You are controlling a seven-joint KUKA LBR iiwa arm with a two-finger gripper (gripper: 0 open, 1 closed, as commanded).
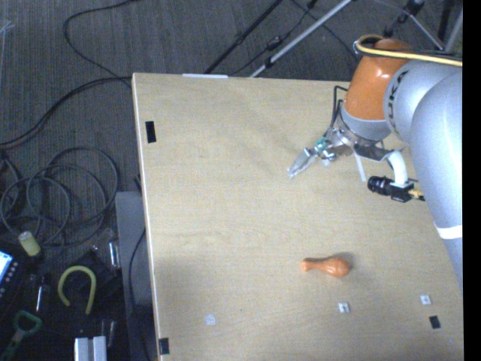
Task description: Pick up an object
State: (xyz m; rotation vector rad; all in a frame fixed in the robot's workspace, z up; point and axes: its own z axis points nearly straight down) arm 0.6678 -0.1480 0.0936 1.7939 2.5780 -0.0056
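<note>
You are looking down on a tan bench top (225, 201) with the arm (432, 126) reaching in from the right of the frame. The gripper (304, 162) is hanging in the upper right of the centre, its metal fingers pointing down and to the left. They are too small and blurred here; you cannot tell whether the claw is open or closed. Nothing is showing between the fingers.

The one candidate object, a small orange club-shaped item (328, 266), is lying on its side in the lower right of the bench. Its fat end is pointing right and its thin neck left. It is well apart from the gripper, lower in the frame.

Risks you are facing from here, as judged:
- The object is rounded and tapered. A pinch across the bulb is likely to squeeze it out sideways, or to roll it.
- The fingers are angling in at a slant. A slanted descent may be nudging the item away before closure.
- It is lying flat on the surface, so a shallow descent is closing on air, and a deep one is striking the bench.
- Small grey and black markers (343, 307) are sitting just below it and could mislead a vision-based target pick.
</note>
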